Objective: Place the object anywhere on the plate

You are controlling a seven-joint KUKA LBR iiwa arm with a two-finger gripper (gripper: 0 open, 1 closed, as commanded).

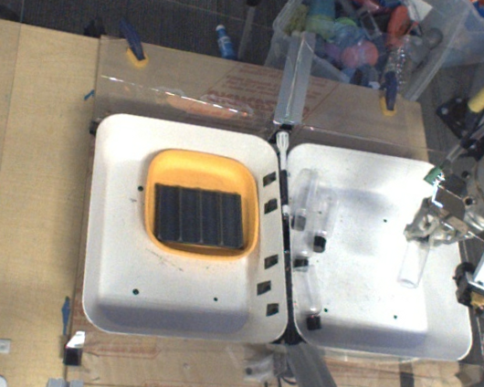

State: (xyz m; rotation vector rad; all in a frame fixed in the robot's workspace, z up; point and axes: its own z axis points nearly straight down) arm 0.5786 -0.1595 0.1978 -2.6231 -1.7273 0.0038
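An orange-yellow plate [210, 167] lies in the left bin [109, 239], toward its back. A dark, ridged rectangular object [199, 217] rests flat on the plate and covers most of its middle. My gripper [421, 243] hangs over the right side of the right bin [363, 297], far from the plate and the dark object. Metal parts of the wrist show above it, with a pale translucent piece [410, 264] below them. Nothing is seen held in the gripper.
A clear, glassy item [311, 211] lies at the right bin's left edge, beside the black-tabbed divider [275, 240] between the bins. A box of colourful toys [364, 24] stands behind the bench. Wooden tabletop surrounds the bins.
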